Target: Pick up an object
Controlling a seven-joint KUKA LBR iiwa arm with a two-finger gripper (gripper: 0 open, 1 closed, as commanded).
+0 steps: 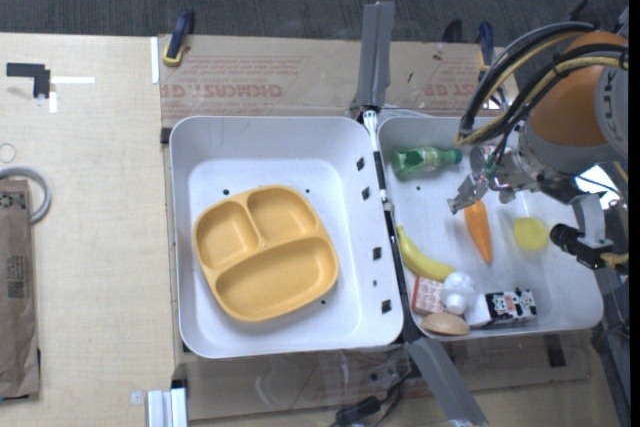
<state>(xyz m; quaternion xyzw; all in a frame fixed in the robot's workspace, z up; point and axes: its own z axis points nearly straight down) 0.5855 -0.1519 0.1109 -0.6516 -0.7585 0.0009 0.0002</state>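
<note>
In the right bin an orange carrot lies pointing toward the near wall. My gripper hangs right over the carrot's thick far end. It is open, one fingertip to the left of that end and the other to its right, and nothing is held between them. A green bottle lies on its side at the bin's far left. A yellow lemon rests just right of the carrot, and a banana curves along the left wall.
A white ball, a brown bread-like piece, a red-and-white packet and a small black-and-white box crowd the right bin's near edge. The left bin holds a yellow divided plate. Cables loop above the wrist.
</note>
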